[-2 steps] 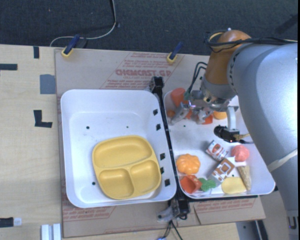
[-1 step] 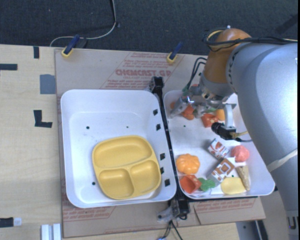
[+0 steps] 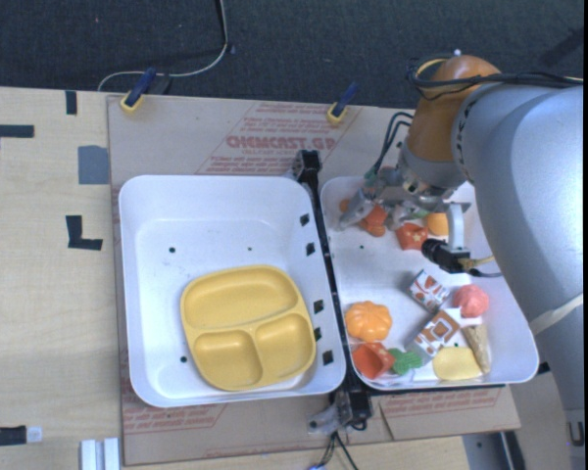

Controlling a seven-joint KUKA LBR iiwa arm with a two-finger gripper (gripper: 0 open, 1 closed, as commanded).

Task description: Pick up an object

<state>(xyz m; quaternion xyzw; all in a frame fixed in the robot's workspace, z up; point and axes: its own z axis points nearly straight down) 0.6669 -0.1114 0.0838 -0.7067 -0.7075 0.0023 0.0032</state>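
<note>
Objects to pick from sit in the right-hand bin (image 3: 514,355), right of centre in the frame; the tool is above that bin's upper end.

Starting at the left, you have the wooden counter (image 3: 39,292) with dark tape marks. Next comes the left bin (image 3: 137,262), which holds a yellow divided tray (image 3: 247,326) in its lower half. The two bins lie side by side on a cardboard sheet (image 3: 265,135), held at its top edge by two clamps.

In the right bin, at the lower left you see an orange pumpkin-shaped toy (image 3: 367,318), with a red piece (image 3: 368,359) and a small green piece (image 3: 406,362) just below it. Further right are two small red-and-white cartons (image 3: 427,287), a pink-red round item (image 3: 471,301), a yellow lemon-like shape (image 3: 457,364) and a tan wedge (image 3: 478,346) beside it.

At the bin's upper end, the tool (image 3: 390,196) is low among a small orange item (image 3: 374,222), a red one (image 3: 412,235) and a yellow-orange one (image 3: 437,224). You cannot tell from this view whether its fingers are spread or pressed together, or whether anything is between them. The grey arm (image 3: 529,184) fills the right of the frame.
</note>
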